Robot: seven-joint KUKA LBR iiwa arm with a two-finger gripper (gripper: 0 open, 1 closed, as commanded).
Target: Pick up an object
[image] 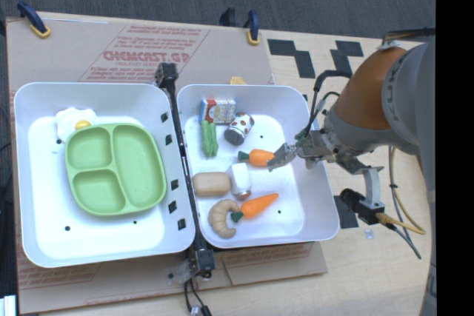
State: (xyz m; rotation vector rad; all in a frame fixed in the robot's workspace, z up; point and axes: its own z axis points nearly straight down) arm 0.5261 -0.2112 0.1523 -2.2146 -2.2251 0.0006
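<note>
Here the arm (385, 100) reaches in from the right over the right bin (315, 222), its hand (280, 157) low above the bin floor, just right of a small carrot (259, 156). The hand looks narrow, but the slant blurs the tips, so whether it is parted or closed cannot be told; nothing is seen gripped. Any toy in this bin would serve the task. The nearest is the small carrot; others are a larger carrot (258, 206), a white block (240, 177), a bread roll (211, 183), a croissant (221, 218), a green bean (209, 138), a can (238, 129) and a carton (219, 111). The left bin (37, 233) holds a green tray (115, 168) and a fried egg (74, 119). Judged from this, the approach is made; the grasp and lift remain.
</note>
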